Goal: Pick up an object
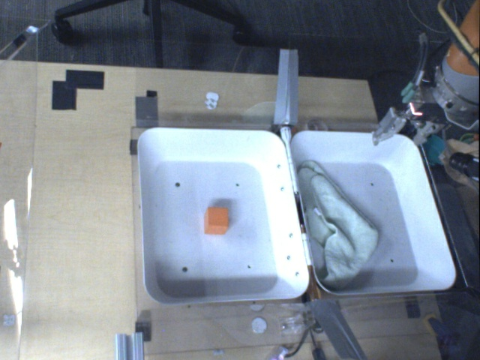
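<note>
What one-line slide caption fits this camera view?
Gripper poised at the right bin's far corner; crumpled cloth inside, orange cube in left bin.

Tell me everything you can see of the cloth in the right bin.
The cloth is a pale grey-green rag, soft-looking and crumpled into folds. It lies loosely bunched along the left side of the right bin, running from near the upper left corner down toward the lower edge, widest in the lower half. It rests on the bin floor against the left wall.

Dark carpet (337, 21), black chair base (154, 6), pale wooden bench (75, 201).
</note>
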`<state>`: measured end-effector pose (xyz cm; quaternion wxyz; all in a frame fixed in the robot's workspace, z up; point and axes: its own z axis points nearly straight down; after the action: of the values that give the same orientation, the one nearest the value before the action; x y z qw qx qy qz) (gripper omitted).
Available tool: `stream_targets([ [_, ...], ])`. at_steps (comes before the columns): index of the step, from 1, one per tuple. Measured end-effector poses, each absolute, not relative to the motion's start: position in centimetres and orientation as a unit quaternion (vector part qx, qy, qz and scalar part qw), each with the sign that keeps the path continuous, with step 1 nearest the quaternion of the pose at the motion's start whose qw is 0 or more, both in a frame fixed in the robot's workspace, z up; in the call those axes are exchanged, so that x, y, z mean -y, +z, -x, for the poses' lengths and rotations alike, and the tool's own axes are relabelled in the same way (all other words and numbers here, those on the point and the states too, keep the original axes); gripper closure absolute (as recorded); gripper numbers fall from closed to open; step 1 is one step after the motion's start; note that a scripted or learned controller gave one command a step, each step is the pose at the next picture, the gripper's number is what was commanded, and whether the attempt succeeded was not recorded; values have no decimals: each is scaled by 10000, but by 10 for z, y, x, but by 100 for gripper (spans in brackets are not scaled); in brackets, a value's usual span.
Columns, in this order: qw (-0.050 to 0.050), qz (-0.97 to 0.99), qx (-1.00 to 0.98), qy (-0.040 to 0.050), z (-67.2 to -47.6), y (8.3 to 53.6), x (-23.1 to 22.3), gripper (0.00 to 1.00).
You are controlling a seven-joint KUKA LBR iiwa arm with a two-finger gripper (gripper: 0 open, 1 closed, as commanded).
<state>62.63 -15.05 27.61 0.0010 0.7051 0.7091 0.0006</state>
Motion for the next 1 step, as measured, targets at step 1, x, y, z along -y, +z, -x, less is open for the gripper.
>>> stream_targets([
  [1,5,-6410,-7675,7,-600,118,160,0],
])
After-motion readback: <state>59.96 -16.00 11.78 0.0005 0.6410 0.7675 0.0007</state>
